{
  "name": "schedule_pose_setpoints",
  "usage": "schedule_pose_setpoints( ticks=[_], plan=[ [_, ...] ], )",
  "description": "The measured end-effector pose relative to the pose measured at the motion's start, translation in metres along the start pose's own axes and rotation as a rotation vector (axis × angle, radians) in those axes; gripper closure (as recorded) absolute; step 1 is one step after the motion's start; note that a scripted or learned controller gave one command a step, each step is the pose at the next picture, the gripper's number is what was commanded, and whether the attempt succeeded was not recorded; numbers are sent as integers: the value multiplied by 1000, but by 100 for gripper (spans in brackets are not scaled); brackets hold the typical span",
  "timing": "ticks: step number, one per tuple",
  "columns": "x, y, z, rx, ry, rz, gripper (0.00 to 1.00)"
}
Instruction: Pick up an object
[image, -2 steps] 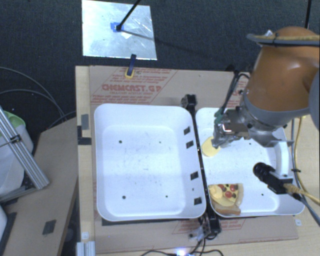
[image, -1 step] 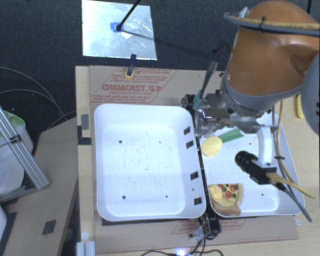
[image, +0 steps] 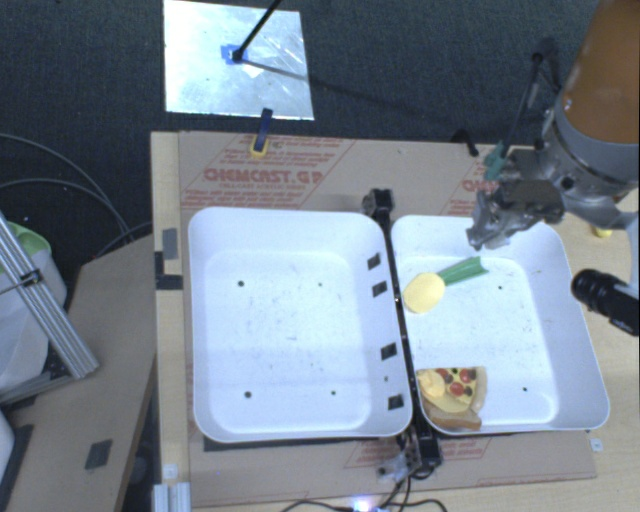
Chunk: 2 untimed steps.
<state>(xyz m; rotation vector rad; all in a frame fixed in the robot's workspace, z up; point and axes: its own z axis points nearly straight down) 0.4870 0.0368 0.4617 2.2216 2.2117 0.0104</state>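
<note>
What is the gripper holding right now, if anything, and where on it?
Nothing. The gripper hangs above the right white bin, just above the green handle end of the yellow-headed spoon, with nothing visible between its fingers.

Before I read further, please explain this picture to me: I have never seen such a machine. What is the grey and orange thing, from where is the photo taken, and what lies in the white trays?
The grey and orange thing is a robot arm reaching in from the right. At its end is a gripper, a two-finger claw. One fixed camera looks down at a slant on a bench with two shallow white bins. The left bin sits beside the right bin. In the right bin lie a yellow spoon-like toy with a green handle and a toy pizza slice near the front corner. The gripper hangs above the right bin's far side, near the green handle. I see nothing between its fingers.
</note>
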Motion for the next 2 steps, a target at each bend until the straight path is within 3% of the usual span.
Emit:
schedule_pose_setpoints(
  ticks=[1,2],
  plan=[
    [-60,20,72,12,-1,0,100],
    [10,7,32,3,3,-15,100]
  ],
)
